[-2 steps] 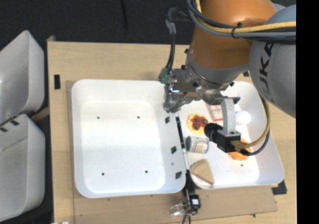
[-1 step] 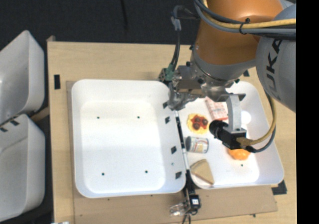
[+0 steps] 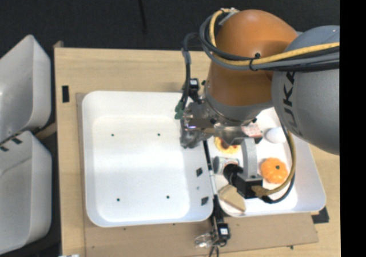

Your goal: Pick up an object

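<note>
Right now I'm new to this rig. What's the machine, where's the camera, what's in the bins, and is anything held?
There is one camera, fixed above the bench and looking down at a slant. The big grey and orange shape is a robot arm reaching in from the right. Its end effector hangs near the wall between two shallow white bins. The left bin shows a bare floor. The right bin holds small things: an orange pumpkin, a white egg and a tan wedge. A few more are partly hidden under the arm. I can't see anything held, though the arm covers much of the end effector, so that isn't certain.
</note>
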You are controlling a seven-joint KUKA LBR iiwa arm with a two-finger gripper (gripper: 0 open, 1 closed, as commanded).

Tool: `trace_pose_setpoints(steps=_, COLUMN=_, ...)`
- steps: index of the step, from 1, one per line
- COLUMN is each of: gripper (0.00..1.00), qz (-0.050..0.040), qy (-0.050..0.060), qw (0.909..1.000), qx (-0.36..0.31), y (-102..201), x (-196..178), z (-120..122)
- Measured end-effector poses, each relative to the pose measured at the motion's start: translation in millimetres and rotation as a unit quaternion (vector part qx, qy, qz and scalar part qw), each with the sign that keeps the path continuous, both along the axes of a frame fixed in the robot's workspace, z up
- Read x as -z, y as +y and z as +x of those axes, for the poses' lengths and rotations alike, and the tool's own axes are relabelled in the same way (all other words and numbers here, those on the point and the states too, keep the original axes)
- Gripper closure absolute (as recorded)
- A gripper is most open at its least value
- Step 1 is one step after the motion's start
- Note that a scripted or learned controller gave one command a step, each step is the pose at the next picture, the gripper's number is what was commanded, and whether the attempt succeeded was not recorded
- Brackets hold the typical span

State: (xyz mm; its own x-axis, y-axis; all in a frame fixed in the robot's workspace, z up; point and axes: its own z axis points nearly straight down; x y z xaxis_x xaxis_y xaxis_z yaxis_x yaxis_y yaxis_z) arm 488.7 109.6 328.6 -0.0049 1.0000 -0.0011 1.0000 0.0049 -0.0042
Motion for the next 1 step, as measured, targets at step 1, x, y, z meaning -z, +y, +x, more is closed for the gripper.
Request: trace_pose_setpoints(steps=1, gripper=1.0, qz=0.0019, qy=-0.013, qw=0.9999, qx=0.003, y=-52.6, x=-232.9, z=1.3)
